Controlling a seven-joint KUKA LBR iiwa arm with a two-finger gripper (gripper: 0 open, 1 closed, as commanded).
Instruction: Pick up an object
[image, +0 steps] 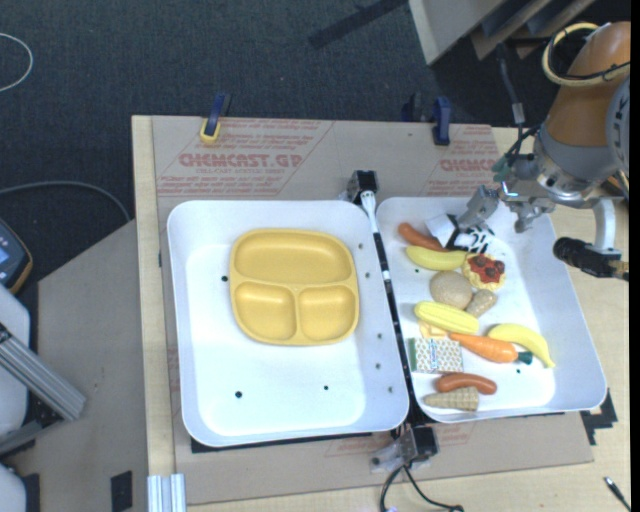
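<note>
Yellow divided tray (294, 284) alone in left bin (200, 330), food pile in right bin (570, 300) w/ bananas (437, 257), carrot (487, 347), sausage (466, 382) crowding, black-white item (470, 238) part-hidden under gripper (505, 205), jaws apparently spread, nothing betw. them.
</note>
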